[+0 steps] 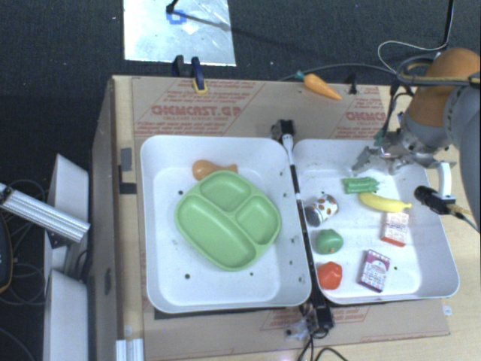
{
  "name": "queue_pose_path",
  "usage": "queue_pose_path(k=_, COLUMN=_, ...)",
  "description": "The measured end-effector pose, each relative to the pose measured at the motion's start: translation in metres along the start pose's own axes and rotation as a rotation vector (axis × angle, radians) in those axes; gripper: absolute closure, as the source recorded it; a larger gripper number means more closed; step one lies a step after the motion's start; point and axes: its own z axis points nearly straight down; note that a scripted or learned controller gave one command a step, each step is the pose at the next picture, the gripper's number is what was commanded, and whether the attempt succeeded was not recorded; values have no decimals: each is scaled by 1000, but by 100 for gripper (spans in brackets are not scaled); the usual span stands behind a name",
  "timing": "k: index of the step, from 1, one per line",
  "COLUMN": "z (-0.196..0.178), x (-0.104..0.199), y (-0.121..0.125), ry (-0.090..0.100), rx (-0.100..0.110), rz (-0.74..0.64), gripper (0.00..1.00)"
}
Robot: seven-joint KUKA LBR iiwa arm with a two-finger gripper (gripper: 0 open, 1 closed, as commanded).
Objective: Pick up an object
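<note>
- Progress: nothing had been lifted; the gripper [388,155] stood low over the far end of the right bin [443,273], at about one o'clock from that bin's centre; its metal fingers looked splayed, with no object between them, so I judged the pick not yet made; approach appeared done, closing and raising remained.
- Nearest candidates: a green block [360,184], flat and oblong, lay just beside the gripper at its seven o'clock; a yellow banana [384,201], smooth and curved, lay just past it at the block's five o'clock; which of the two was aimed at could not be told.
- Other contents of the right bin: a small red-and-white packet [395,229], boxy, at the banana's five o'clock; a dark red carton [375,269], printed and rectangular, nearer the front; a round green fruit [328,241] and a red one [330,275], both glossy, along the left wall; a small spotted white cup [322,208] at the green fruit's twelve o'clock.
- Left bin [169,288]: shallow white moulded plastic; it held a pale green divided tray [228,219], smooth, with three compartments; an orange rounded item [204,168] lay touching the tray's far edge, partly hidden.
- Outside the bins: a toy carrot [322,86] lay on the cardboard [248,104] at twelve o'clock from the right bin.
</note>
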Motion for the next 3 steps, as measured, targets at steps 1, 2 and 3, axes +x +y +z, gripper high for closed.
queue_pose_path(k=1, z=0, x=1, y=0, ry=0, rx=0, rz=-2, gripper=0)
queue_pose_path(k=2, z=0, x=9, y=0, ry=0, rx=1, rz=-2, gripper=0)
queue_pose_path(k=3, z=0, x=0, y=0, ry=0, rx=0, rz=-1, gripper=0)
